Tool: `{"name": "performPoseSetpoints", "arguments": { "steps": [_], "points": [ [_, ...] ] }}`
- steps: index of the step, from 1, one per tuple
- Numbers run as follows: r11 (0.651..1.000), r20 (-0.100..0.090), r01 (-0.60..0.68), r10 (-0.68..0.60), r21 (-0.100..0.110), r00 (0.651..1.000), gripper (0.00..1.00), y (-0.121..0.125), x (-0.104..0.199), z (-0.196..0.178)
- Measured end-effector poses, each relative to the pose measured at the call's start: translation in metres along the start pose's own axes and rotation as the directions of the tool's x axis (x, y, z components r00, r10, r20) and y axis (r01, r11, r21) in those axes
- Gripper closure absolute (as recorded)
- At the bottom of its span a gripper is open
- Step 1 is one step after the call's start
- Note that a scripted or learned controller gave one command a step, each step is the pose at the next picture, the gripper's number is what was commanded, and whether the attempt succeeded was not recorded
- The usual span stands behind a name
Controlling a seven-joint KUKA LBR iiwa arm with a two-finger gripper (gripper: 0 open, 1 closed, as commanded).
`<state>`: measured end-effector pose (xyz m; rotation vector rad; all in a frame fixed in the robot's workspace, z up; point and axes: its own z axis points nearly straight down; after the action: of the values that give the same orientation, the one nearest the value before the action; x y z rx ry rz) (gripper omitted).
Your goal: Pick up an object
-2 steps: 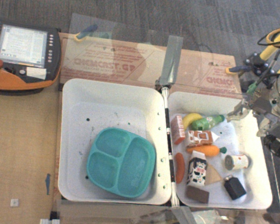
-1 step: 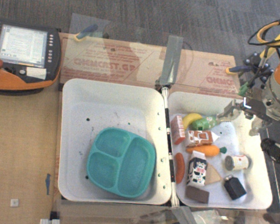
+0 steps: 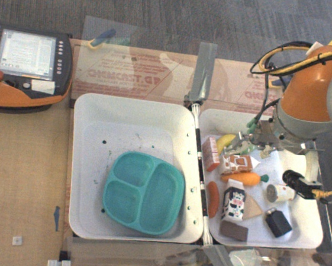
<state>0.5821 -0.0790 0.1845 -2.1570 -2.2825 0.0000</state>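
- We are looking down on two white bins side by side on the tabletop (image 3: 31, 162); the left bin (image 3: 90, 115) is carrying a teal divided plate (image 3: 144, 192), lying flat toward its 5 o'clock corner.
- The right bin (image 3: 315, 236) is holding all the small candidates, crowded together, so we are judging it the source bin for the pick.
- The arm (image 3: 317, 87) is reaching in from 3 o'clock, with the gripper (image 3: 254, 139) hanging over the 12 o'clock end of the right bin, above a yellow banana-like piece (image 3: 226, 141).
- State of the jaws: we cannot tell, as the wrist is blocking them from above.
- Just toward 6 o'clock of the gripper, a small printed carton (image 3: 237, 163) and an orange carrot (image 3: 244, 178) are lying touching or nearly so; a red box (image 3: 210, 153) is sitting against the bin's 9 o'clock wall.
- Further toward 6 o'clock: a red sausage (image 3: 212, 199), a milk carton (image 3: 234, 204), a brown block (image 3: 234, 231) and a black block (image 3: 278, 223).
- We are judging the clutter a risk: neighbours are lying too near for a clean pinch.
- Nothing is showing as lifted; the pick is not yet done.
- A teach pendant (image 3: 24, 68) is resting at 10 o'clock, well apart from the bins.
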Motion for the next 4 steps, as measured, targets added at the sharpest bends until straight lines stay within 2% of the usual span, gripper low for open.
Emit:
{"name": "performPoseSetpoints", "arguments": {
  "steps": [1, 2, 3, 4],
  "points": [
    [0.999, 0.008, 0.019, -0.019, -0.035, 1.0, 0.0, 0.0, -0.028, 0.071],
    [0.999, 0.008, 0.018, -0.017, -0.042, 1.0, 1.0, 0.002, -0.028, 0.058],
    [0.999, 0.007, 0.018, -0.018, -0.039, 1.0, 0.0, 0.001, -0.028, 0.059],
    [0.999, 0.007, 0.005, -0.005, -0.044, 1.0, 0.0, 0.011, -0.053, 0.077]
  ]
}}
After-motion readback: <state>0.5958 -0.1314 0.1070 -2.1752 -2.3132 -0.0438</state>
